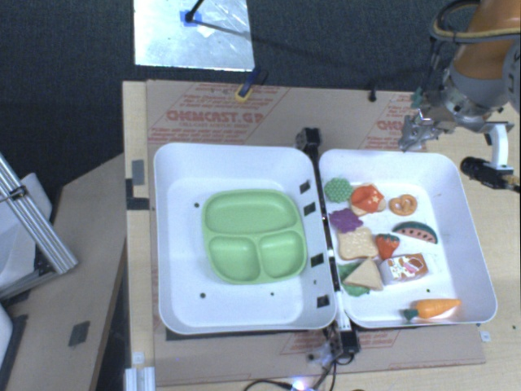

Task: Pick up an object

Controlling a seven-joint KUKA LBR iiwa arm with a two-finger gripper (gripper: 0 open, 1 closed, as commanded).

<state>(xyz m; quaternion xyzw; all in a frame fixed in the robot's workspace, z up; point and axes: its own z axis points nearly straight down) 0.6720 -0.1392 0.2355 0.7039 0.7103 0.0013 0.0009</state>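
Carrot (434,308), toy: likely light, rigid, slick; grasp across its middle. Gripper (415,139) jaw state: cannot tell.

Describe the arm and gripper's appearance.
The arm is grey with a rounded orange band above the wrist, and a dark cable loops beside that band. The gripper is small, metallic grey, with thin fingers; a black cylindrical part sticks out below the wrist.

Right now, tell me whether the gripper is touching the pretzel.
Apart. The camera view shows the gripper above the right bin's far rim, with bare white bin floor between it and the pretzel.
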